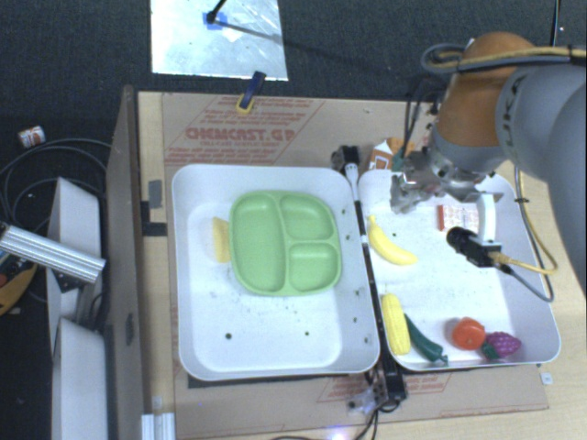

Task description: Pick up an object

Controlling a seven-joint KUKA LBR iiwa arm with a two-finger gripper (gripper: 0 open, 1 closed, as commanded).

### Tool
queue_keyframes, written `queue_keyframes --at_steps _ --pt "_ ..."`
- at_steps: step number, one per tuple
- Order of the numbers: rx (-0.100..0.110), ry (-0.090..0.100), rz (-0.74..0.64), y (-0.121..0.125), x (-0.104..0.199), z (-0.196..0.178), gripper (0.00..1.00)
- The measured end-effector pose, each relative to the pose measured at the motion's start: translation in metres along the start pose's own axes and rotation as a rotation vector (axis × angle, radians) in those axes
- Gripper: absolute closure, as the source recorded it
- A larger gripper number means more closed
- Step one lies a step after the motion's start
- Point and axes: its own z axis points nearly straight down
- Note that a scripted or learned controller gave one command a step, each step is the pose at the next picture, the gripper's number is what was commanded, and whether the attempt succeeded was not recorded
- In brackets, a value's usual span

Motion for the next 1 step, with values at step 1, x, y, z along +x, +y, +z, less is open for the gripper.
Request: queue_keyframes --at_steps 1 --pt "-0.005 -0.001 0.008 -0.0506 -0.0165 -0.081 1.0"
